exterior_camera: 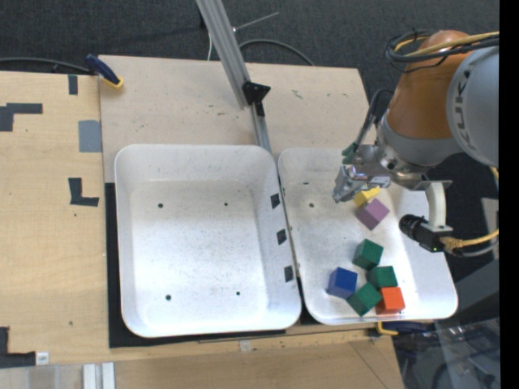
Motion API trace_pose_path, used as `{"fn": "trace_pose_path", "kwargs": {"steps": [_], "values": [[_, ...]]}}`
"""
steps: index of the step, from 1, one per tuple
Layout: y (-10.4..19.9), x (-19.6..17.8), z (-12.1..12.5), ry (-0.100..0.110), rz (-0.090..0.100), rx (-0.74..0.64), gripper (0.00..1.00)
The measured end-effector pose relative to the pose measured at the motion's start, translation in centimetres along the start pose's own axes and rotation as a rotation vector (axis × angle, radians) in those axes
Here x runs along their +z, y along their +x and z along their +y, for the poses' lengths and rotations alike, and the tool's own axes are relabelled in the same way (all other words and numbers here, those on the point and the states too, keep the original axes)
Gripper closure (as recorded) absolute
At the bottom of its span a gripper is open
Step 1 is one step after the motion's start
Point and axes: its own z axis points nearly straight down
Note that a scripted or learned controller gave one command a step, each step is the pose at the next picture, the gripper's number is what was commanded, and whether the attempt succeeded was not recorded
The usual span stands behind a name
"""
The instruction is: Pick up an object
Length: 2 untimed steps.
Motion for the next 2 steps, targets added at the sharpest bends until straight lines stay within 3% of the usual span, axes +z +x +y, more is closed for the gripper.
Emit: {"fn": "trace_pose_path", "kwargs": {"steps": [2], "values": [[10.9,-0.5,2.0,0.000,0.000,-0.002,1.00]]}}
